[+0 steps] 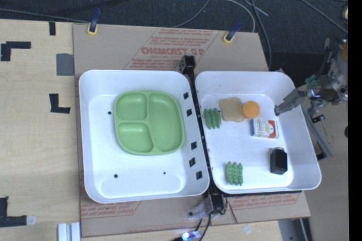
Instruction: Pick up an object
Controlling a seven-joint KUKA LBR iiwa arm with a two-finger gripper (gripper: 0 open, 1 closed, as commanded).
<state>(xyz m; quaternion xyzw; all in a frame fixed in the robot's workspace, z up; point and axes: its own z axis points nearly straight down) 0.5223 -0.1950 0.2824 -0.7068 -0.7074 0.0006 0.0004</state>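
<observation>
Small carton [264, 129] flat, long axis across right bin [294, 177].

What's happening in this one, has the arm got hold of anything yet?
Not yet. The gripper sits at the right edge of the right bin, above its rim, with nothing between its fingers. Everything lies loose in that bin: an orange ball touching a tan piece, a small white carton, a black block and two green ridged pieces. The left bin holds a green divided plate.
</observation>
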